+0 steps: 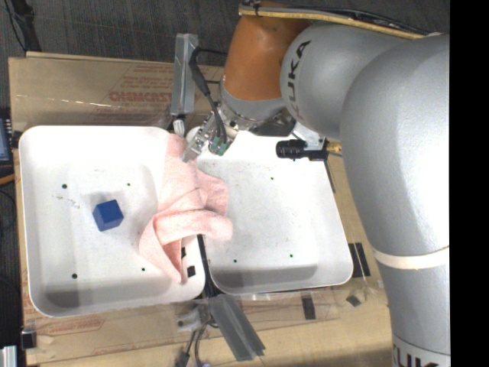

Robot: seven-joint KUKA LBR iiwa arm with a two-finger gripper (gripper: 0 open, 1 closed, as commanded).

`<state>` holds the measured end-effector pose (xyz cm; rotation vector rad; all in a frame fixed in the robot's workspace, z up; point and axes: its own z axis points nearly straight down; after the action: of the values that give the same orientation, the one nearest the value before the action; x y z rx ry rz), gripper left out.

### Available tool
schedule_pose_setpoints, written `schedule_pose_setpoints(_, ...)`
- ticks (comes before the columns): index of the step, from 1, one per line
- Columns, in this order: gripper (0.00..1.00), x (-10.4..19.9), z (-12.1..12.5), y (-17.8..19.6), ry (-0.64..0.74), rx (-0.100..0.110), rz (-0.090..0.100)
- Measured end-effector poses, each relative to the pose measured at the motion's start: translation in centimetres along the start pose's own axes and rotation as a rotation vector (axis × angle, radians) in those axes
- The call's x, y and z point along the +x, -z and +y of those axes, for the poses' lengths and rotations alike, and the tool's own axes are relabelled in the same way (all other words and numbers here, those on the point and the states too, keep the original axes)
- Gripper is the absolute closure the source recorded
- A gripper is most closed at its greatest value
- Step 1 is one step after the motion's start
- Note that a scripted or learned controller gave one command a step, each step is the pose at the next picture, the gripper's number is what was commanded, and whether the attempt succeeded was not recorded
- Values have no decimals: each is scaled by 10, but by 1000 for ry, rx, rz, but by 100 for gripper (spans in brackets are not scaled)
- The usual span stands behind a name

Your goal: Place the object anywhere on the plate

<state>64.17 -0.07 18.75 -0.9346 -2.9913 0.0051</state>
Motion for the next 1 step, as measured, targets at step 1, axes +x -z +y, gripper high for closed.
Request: schedule_pose_setpoints(1,100,0,1,42,7,-2,-3)
